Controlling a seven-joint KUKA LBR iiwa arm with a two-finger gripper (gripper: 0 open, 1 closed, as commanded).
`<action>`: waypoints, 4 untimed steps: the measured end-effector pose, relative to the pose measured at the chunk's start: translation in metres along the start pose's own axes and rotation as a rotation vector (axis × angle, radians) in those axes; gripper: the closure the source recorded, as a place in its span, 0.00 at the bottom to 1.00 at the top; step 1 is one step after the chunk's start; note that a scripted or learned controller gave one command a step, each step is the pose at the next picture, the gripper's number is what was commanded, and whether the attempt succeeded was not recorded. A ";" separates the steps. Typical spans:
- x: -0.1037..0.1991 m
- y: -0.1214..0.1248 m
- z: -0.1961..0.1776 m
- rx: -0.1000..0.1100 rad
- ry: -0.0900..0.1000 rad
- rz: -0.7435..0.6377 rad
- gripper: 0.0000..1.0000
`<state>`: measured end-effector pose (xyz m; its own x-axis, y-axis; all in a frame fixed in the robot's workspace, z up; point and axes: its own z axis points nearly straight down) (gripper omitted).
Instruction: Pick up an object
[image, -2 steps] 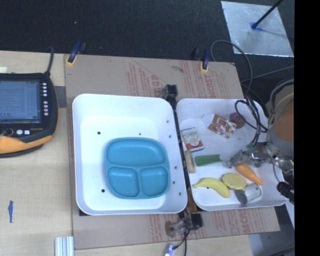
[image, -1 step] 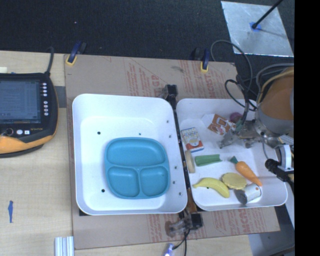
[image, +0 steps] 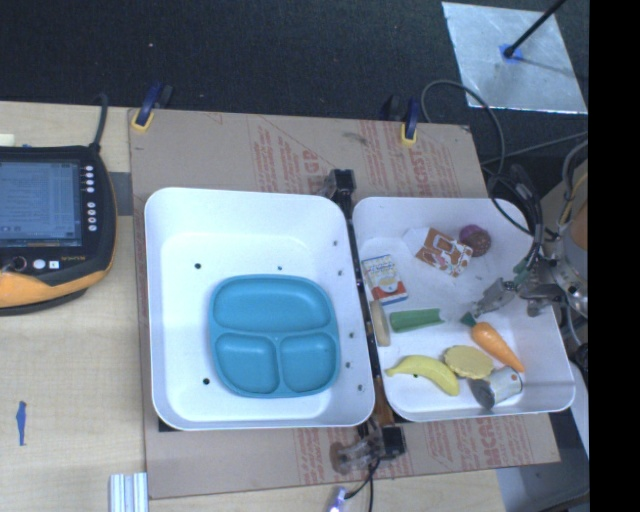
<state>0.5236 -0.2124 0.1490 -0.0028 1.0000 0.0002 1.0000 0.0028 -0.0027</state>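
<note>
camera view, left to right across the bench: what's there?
Teach pendant → left bin with blue divided tray → small carton → green stick → snack packet → purple fruit → gripper.

The gripper (image: 515, 290) hangs low at the right edge, fingers seemingly parted, wrist mostly cropped.

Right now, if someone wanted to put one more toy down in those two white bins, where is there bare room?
The left bin has bare floor around the blue tray, widest along its top and left. The right bin is crowded: banana, carrot, green stick and packets fill its lower half, with the claw at its right edge. A small bare patch lies top left.
</note>
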 end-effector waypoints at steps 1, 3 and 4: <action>0.001 0.071 0.058 0.001 0.000 -0.003 0.00; 0.033 0.042 0.015 0.001 -0.001 -0.002 0.00; 0.067 0.121 0.057 0.026 0.007 -0.005 0.00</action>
<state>0.6447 -0.1447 0.0914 -0.0073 0.9999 0.0074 0.9996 0.0075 -0.0289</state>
